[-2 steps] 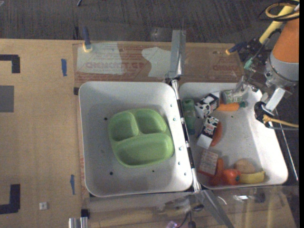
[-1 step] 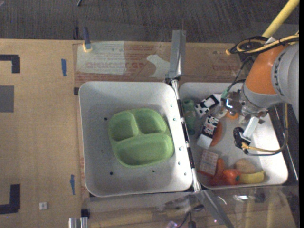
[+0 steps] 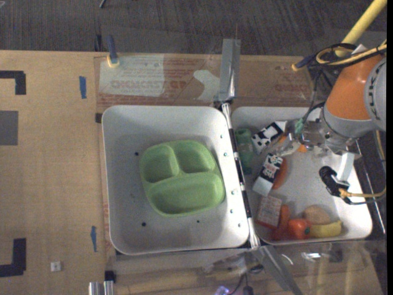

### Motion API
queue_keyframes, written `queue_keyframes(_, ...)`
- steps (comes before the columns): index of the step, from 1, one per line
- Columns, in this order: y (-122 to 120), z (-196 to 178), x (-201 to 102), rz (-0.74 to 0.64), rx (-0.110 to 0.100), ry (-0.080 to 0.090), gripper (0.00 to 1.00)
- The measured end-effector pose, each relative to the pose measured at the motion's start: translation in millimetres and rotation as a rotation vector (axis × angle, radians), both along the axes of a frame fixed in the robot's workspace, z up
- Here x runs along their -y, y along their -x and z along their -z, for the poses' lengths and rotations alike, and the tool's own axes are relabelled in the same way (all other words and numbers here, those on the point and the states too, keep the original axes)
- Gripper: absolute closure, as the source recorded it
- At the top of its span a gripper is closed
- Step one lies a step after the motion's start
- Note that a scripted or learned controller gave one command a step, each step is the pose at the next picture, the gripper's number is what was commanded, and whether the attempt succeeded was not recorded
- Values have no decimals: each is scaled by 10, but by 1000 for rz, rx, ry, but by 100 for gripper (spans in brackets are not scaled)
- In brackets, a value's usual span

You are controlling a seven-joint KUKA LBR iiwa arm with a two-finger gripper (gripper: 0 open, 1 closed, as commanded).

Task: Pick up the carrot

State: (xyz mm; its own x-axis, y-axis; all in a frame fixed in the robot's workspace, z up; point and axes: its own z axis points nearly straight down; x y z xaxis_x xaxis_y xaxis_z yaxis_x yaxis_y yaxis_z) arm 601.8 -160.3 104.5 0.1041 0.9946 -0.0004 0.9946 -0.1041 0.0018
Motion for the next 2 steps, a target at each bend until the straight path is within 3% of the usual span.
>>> queue_keyframes(1,-7,-106,8,3,3,1,100)
queue_keyframes(2,-14,-207,17,5,6,1,100)
